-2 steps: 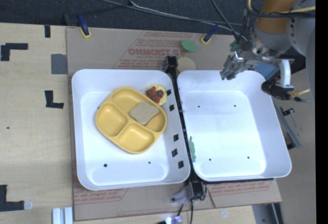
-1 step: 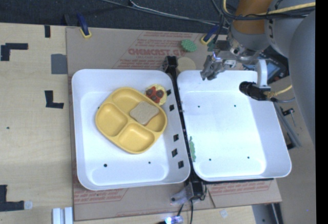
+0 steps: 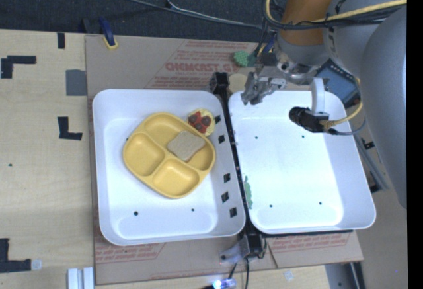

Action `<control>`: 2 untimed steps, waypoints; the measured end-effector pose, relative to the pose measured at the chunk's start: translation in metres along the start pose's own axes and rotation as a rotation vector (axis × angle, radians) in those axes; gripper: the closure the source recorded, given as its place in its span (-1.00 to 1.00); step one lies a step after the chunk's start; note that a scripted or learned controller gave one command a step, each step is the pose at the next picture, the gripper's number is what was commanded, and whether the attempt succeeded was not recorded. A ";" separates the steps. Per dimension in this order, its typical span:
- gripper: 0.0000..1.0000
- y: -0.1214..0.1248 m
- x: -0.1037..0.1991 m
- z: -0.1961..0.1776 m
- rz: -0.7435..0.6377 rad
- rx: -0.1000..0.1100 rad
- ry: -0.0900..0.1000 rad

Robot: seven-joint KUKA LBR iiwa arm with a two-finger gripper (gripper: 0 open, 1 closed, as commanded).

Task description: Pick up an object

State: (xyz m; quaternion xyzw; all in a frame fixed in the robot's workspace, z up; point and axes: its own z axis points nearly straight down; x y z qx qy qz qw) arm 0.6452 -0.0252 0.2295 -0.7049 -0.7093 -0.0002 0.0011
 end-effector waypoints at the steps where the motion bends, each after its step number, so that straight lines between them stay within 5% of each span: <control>1: 1.00 -0.013 0.052 -0.007 0.000 0.001 0.000; 2: 1.00 -0.025 0.109 0.007 0.000 0.002 0.000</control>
